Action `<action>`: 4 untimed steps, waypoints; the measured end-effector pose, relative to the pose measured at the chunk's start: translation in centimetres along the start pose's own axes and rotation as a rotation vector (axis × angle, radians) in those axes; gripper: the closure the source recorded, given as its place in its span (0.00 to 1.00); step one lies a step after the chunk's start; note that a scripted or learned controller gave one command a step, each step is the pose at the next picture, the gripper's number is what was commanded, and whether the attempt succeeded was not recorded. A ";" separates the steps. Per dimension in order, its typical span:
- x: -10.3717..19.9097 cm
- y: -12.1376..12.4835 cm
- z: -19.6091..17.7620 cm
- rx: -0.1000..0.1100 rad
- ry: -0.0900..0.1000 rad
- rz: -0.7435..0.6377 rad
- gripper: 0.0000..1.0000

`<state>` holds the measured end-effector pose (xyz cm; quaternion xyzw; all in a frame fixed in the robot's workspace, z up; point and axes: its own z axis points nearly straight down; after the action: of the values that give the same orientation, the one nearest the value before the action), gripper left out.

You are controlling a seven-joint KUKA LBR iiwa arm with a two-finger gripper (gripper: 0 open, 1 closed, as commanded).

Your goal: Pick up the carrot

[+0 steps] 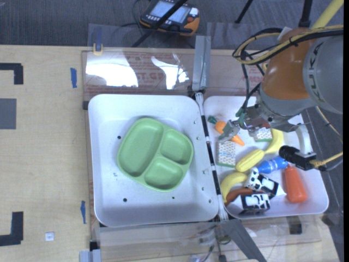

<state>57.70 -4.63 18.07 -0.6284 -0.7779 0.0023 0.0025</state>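
The arm reaches into the right bin (322, 201), and the hand (235, 129) sits low at that bin's upper left corner, right over the carrot (229, 134). The carrot shows as two orange bits, one near the bin's left wall and one just below the hand's tip, so the hand's metal parts probably cover its middle. This looks like the grasp step: the hand is down at the carrot, but the carrot is not lifted clear of the bin floor as far as can be judged. Whether the hand is clenched or released I cannot tell; its tip is small and tangled with the cables in this view.

The next move calls for a firm close across the carrot's body, then a straight lift, keeping clear of the bin wall and of the patterned packet (227, 153) lying just below. A yellow banana (250, 159), a blue item (272, 165) and an orange bottle (295, 184) lie further down the bin, apart from the carrot.

The left bin (103, 119) holds a green divided plate (155, 154).

The letters "KU" read on the grey arm (327, 70). The packet's print is too small to read.
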 end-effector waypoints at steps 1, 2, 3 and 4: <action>-0.1 0.1 -0.6 0.003 0.000 0.000 1.00; -0.1 0.1 -0.6 0.004 0.000 0.000 0.00; -2.3 3.4 0.0 -0.004 -0.002 -0.014 0.00; -2.3 3.0 0.0 -0.001 -0.001 -0.021 0.00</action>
<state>61.15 -6.27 18.09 -0.6202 -0.7844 0.0020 0.0020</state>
